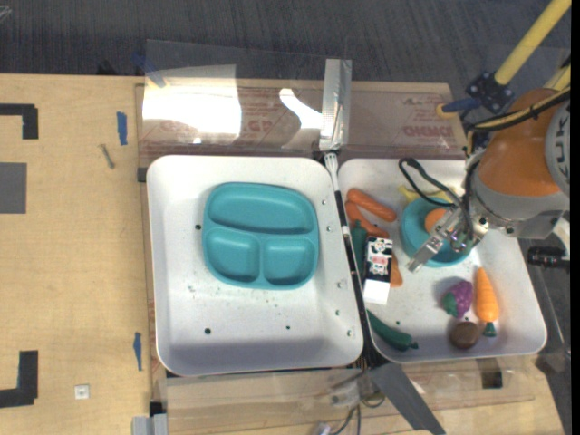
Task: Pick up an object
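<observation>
My gripper [433, 250] hangs over the right bin [517, 333], at the near edge of the teal bowl [424, 232]; can't tell its grip state. No target between the tips yet. Closest loose pick is the carrot [486, 295], beside the purple toy [459, 295]. I'd centre on it, align across its width, descend clear of the bowl rim.
</observation>
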